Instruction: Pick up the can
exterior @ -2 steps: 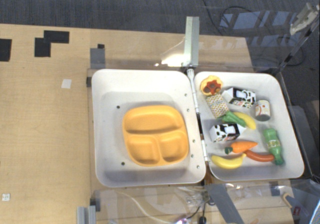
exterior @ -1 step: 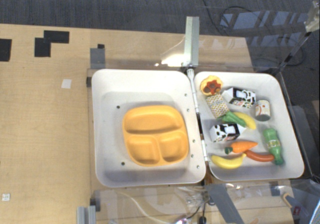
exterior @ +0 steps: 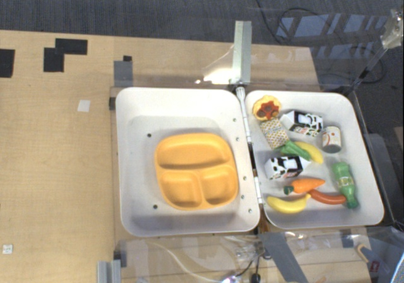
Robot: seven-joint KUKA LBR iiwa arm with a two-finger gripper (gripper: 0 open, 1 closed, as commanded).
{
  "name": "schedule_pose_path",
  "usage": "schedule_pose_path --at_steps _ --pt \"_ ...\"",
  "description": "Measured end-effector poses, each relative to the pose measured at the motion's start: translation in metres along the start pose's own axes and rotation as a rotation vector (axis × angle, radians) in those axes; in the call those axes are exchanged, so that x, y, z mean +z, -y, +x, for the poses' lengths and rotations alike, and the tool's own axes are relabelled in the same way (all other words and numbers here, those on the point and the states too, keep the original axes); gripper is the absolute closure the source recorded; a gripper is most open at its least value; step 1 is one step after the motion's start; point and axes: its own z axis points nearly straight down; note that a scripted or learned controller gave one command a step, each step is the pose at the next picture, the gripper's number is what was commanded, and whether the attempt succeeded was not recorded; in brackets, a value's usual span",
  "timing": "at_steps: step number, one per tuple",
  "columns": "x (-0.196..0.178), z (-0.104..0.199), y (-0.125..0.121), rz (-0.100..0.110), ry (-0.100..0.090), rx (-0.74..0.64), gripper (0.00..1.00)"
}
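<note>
Two white bins on bench, viewed from above.
Left bin: yellow divided tray. Right bin: can lying beside green bottle, bananas, carrot, cartons.

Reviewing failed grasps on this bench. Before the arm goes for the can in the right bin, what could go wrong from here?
1. Crowding: the can lies on its side, close beside the black-and-white cow carton, so a finger may catch the carton instead.
2. Rolling: a can on its side could roll from a nudge, perhaps toward the green bottle.
3. Bin wall: the can sits near the right bin far edge, probably leaving little room on that side.
</note>
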Motion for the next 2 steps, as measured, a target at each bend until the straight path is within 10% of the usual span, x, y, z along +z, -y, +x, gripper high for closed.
schedule_pose_path --at_steps 2 --pt "-0.0012 0.0039 -0.0059 -0.002 0.000 0.073 1.00"
